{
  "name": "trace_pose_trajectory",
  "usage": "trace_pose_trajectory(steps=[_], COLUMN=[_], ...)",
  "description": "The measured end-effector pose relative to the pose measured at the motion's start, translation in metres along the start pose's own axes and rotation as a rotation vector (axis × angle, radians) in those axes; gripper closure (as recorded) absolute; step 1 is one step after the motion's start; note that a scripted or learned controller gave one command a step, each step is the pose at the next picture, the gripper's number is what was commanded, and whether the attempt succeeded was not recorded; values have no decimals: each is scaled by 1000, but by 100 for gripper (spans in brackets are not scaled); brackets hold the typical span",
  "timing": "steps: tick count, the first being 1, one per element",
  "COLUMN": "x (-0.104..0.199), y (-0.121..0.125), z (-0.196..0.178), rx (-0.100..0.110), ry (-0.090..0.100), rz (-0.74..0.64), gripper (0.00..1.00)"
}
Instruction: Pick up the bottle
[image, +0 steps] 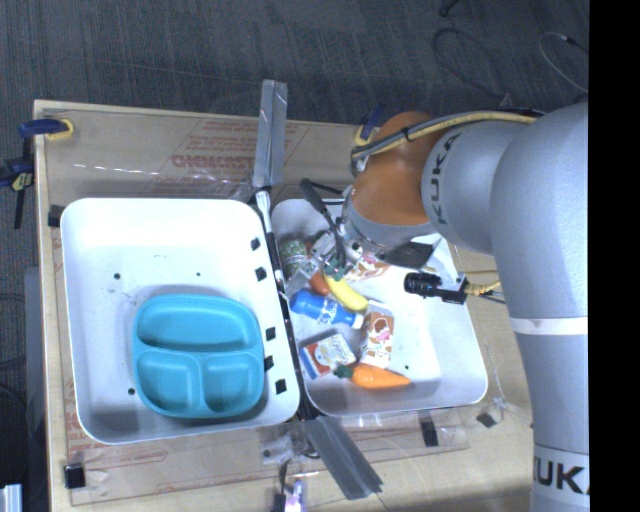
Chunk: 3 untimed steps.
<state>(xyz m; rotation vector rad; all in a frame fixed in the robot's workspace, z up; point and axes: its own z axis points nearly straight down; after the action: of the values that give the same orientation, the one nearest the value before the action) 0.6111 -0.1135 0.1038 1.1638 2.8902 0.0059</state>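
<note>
Arm reached in from the right, over the right bin. Claw low at the bin's upper-left part, among the clutter; wrist blocked it, so spread or pressed together: cannot tell. Bottle, blue w/ white label, lay on its side near bin centre-left, just below the claw, touching a banana. Possibly a 2nd dark container by the left wall, too blurred to say. Carrot near the lower edge, two small cartons above it. Left bin held a blue sectioned tray, lower half. Both bins sat side by side on the counter.
</note>
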Motion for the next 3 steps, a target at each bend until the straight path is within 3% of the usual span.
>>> trace_pose_trajectory(steps=[1,2,3], x=[-36,24,66], y=[-4,-49,-80], z=[11,6,-4], rx=[15,19,10], ry=[18,7,-15], rz=[226,221,305], gripper=[0,0,0])
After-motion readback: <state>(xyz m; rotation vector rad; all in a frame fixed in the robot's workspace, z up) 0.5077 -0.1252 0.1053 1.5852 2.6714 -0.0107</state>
